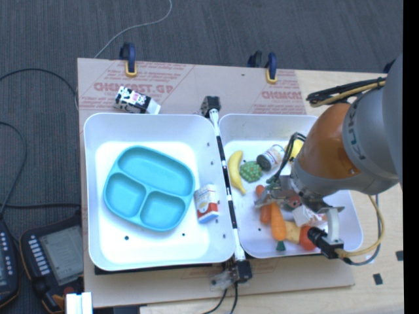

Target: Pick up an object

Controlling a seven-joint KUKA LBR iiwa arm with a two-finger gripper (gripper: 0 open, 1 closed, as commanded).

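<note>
Grey arm (366, 142) bent over right bin (249, 124), tool (283, 198) above carrot (278, 222)

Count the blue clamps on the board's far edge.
2. One clamp sits above the left bin, the other clamp above the right bin. More may hide behind the arm.

You've got dark grey carpet floor (59, 25) all around, with a thin white cable (147, 19) snaking across it up top and black cables (13, 156) looping on the left. The worktop is a pale plywood board (190, 84) held by two blue-and-yellow clamps (127, 56) at its far edge. Lighting's even, no harsh shadows.
</note>
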